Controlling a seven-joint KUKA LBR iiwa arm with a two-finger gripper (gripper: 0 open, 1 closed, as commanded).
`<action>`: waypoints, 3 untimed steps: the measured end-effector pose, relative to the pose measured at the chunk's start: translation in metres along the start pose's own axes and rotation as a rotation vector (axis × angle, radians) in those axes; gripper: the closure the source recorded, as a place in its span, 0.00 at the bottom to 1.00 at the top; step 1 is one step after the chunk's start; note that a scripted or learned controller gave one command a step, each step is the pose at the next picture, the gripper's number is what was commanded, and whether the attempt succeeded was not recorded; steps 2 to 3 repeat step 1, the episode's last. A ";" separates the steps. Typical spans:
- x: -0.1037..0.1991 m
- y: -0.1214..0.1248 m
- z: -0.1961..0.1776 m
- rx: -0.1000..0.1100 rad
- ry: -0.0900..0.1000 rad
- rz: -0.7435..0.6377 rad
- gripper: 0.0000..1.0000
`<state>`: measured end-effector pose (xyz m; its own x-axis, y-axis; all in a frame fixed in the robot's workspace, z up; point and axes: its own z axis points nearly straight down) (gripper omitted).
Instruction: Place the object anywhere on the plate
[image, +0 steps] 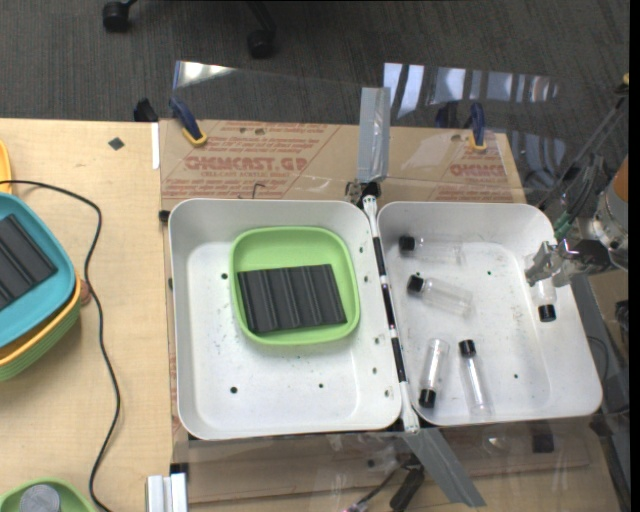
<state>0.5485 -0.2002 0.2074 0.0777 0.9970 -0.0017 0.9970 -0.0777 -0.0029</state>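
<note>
Camera view: your gripper (548, 262) sits at the right bin's (500, 404) right rim; grasp state: cannot tell. Clear plastic vials with black caps (438, 292) lie scattered in that bin. The square green plate (292, 248), carrying a dark ribbed pad (290, 298), rests in the left bin (280, 415).
</note>
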 end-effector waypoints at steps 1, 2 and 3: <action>0.000 0.000 0.000 0.000 0.000 0.000 0.00; 0.000 0.000 0.000 0.000 0.000 0.000 0.00; 0.000 0.000 0.000 0.000 0.000 0.000 0.00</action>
